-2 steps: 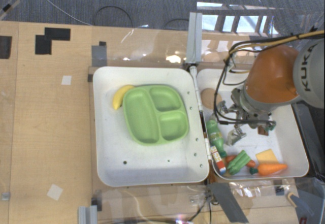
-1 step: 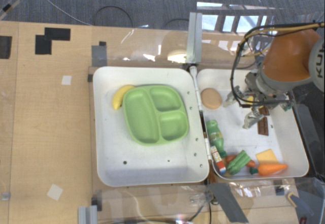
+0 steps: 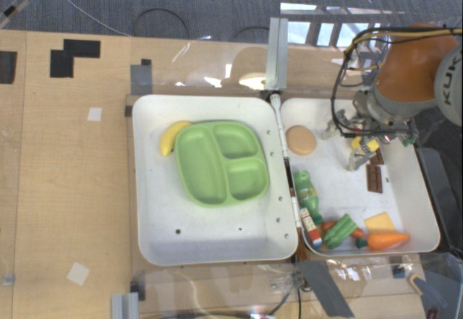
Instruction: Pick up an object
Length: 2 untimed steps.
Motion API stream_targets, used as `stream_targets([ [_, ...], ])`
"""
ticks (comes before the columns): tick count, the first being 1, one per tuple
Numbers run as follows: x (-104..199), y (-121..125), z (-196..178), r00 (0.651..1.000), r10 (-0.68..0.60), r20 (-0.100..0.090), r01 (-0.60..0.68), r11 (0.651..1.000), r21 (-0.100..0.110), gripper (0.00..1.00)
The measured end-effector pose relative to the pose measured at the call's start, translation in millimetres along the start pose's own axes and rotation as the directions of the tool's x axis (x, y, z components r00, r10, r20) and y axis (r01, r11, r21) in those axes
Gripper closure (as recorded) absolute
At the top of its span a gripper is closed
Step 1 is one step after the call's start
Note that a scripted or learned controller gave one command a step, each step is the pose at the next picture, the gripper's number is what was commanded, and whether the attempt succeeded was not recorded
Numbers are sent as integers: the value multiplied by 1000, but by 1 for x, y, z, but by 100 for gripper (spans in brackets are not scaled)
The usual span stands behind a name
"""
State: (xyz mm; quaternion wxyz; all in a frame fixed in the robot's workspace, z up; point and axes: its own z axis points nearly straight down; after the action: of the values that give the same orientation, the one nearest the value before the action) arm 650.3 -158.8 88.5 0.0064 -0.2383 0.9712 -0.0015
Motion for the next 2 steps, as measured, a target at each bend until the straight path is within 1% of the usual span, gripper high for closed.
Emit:
stream_targets([
  [1,-5,-1,-16,1000,-1,15,1,1000,7,100],
  [2,-13,-9,-197,1000,-29,9,28,1000,10,100],
])
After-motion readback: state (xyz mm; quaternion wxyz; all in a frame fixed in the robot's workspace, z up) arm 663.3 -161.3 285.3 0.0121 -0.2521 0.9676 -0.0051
